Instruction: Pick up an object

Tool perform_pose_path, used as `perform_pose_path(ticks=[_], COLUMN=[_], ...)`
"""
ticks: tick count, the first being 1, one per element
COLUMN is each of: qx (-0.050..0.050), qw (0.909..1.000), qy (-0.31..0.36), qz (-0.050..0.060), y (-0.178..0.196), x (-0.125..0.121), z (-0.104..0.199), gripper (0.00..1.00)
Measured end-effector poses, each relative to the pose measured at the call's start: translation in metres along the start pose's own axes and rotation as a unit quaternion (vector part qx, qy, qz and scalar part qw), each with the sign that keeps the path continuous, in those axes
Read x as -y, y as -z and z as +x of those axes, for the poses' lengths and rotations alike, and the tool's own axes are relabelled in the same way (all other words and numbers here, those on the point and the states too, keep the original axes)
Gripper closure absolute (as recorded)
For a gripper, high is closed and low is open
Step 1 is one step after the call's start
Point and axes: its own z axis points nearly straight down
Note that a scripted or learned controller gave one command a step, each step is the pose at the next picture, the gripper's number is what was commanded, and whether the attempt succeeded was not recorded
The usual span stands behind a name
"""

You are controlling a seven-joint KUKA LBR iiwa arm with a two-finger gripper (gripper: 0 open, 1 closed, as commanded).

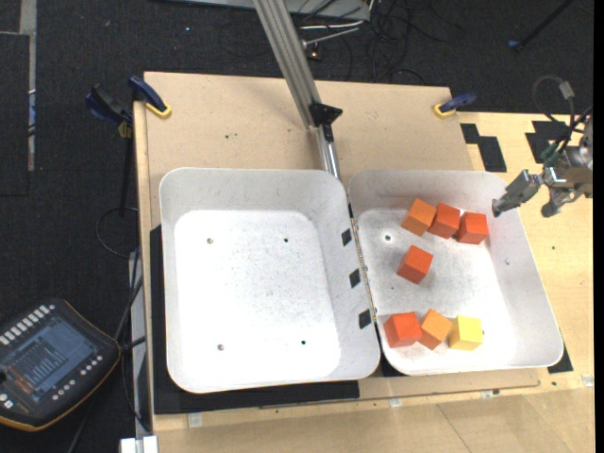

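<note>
The right bin (528,295) holds several small blocks. Near its far side an orange block (419,217), a red-orange block (445,221) and a red block (474,226) form a row. A lone red block (414,263) lies in the middle. Along the near side sit a red block (404,329), an orange block (436,328) and a yellow block (467,332). My gripper (524,206) hangs over the bin's far right rim, just right of the red block in the far row. It is open, with nothing between its fingers.
The left bin (179,253) stands beside the right one on the wooden bench. A slanted metal pole (293,55) comes down to the gap between the bins. Clamps (151,97) sit at the bench's far corners. A teach pendant (47,361) lies at the lower left.
</note>
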Motion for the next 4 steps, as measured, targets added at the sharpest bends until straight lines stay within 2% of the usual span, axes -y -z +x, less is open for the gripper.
perform_pose_path(ticks=[1,2,4], qx=[0.001,0.000,0.000], qw=[1.0000,1.0000,1.0000], qy=[0.001,0.000,0.000], qz=[-0.002,0.000,0.000], y=[0.002,-0.040,-0.141], x=[-0.001,-0.002,-0.019], z=[0.000,0.000,0.001], gripper=[0.00,0.00,0.00])
